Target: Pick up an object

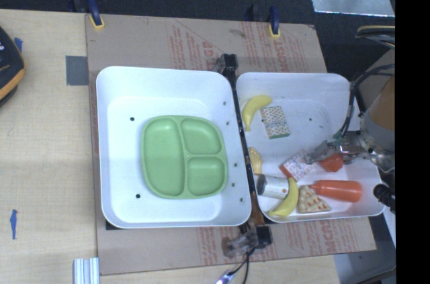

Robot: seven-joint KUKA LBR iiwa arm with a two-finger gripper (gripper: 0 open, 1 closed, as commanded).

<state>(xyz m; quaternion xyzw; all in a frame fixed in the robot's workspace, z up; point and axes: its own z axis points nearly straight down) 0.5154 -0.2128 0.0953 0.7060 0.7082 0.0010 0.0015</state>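
Reaching in from the right, the gripper [327,152] was seen low in the right bin [302,82], just beside a small red piece [332,162]. Whether it was open or closed could not be told; the metal parts were blurred together there. Nothing was seen lifted, so the pick was judged not yet done: a grasp and a raise were left.

The red piece was taken as the likely target. It was small, rounded and bright, lying on the bin floor, apparently touching a crumpled red-and-white wrapper [297,165] on its left.

Further out, a long orange-red item [339,191] was lying near the front wall, with a waffle-like square [312,201] beside it. A banana [289,199] was curled next to a small can [269,186]. A second banana [254,109] and a patterned packet [275,121] were noted toward the back.

Across the divide, a green plate [183,156] was resting in the left bin [107,142], well apart from the action.
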